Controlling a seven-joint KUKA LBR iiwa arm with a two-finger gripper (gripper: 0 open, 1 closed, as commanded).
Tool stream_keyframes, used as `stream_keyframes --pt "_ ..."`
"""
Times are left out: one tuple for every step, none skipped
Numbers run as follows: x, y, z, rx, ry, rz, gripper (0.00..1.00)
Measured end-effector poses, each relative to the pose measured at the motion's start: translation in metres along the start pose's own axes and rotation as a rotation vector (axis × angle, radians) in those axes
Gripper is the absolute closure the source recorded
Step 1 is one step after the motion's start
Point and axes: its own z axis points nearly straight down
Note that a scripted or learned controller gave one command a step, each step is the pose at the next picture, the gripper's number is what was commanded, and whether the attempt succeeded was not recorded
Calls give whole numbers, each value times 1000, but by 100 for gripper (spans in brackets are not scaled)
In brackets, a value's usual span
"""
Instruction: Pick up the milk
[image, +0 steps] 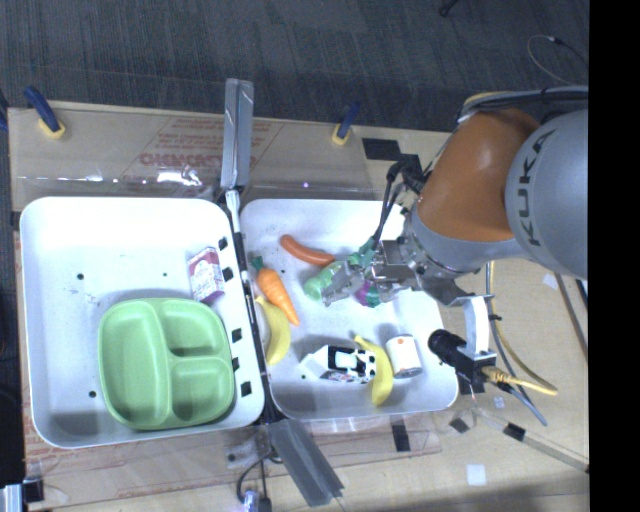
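- The milk (341, 364), a small white carton with black cow patches, lies on its side near the front wall of the right bin (300, 215).
- A yellow banana (377, 374) curves just beside the carton on its right, touching or nearly touching it, and a small white cylinder with an orange band (404, 356) sits just past that banana.
- Another banana (274, 334) lies along the right bin's left wall, with an orange carrot (274, 289) above it.
- An orange-red sausage-like piece (306, 250) lies toward the back of the right bin.
- The left bin (60, 230) holds a green divided plate (167, 362) and a small dark red and white packet (206, 273) near the divider.
- The tool (345, 283) hangs over the middle of the right bin, well apart from the milk, with a green and purple thing (322, 285) right at its tip.
- The blur there hides how wide the tool is spread and whether it has hold of that green thing; I cannot tell.
- The wooden surface (120, 140) carries both bins.
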Motion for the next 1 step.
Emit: stream_keyframes --pt "49 -29 57 1 0 260 0"
